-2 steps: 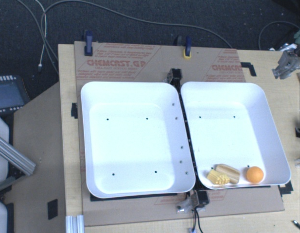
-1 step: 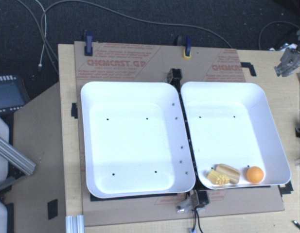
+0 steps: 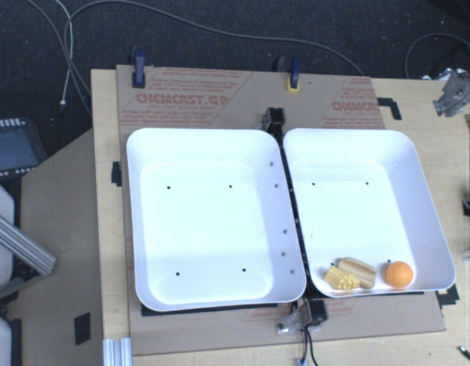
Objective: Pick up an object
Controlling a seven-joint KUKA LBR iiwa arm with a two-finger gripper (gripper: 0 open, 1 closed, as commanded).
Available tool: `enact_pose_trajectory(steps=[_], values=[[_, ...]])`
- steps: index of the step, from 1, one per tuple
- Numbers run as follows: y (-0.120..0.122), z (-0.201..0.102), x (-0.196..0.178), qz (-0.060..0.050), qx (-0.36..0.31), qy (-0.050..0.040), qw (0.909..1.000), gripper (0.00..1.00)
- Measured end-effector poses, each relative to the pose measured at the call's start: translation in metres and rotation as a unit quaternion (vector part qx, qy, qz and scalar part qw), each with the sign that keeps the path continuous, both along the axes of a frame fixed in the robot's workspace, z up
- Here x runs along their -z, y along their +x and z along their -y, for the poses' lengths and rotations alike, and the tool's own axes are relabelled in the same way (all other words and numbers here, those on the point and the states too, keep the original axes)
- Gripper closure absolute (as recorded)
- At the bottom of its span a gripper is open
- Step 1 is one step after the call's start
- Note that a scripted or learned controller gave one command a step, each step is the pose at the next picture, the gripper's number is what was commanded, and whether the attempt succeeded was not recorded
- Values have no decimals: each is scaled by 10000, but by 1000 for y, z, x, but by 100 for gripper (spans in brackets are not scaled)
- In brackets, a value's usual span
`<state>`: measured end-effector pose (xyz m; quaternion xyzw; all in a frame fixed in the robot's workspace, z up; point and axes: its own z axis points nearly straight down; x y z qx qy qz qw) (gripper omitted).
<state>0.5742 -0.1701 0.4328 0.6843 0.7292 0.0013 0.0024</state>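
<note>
Task not started: nothing is lifted and every object lies in a bin. The bench (image 3: 105, 227) carries two white bins side by side. The left bin (image 3: 212, 219) shows bare floor. The right bin (image 3: 356, 204) has all three candidates bunched along its near edge toward the near-right corner.

- Tan oblong block (image 3: 358, 267): lying flat, the largest of the three.
- Yellow knobbly piece (image 3: 341, 280): looks like toy corn, touching the block on its near-left side.
- Orange ball (image 3: 400, 274): just beside the block, apart from it, closest to the bin's right wall.

A grey metal part at the bench's far right edge, probably the gripper (image 3: 452, 91), sits well apart from the objects and off both bins; too small and cropped to read further.

Left to do, as I judge it: approach, descend, grasp, lift. The ball looks the easiest target, being isolated.
</note>
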Motion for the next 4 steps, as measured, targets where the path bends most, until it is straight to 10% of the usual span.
enact_pose_trajectory(steps=[4], values=[[1, 0, -42, 19, -5, -7, 10000, 100]])
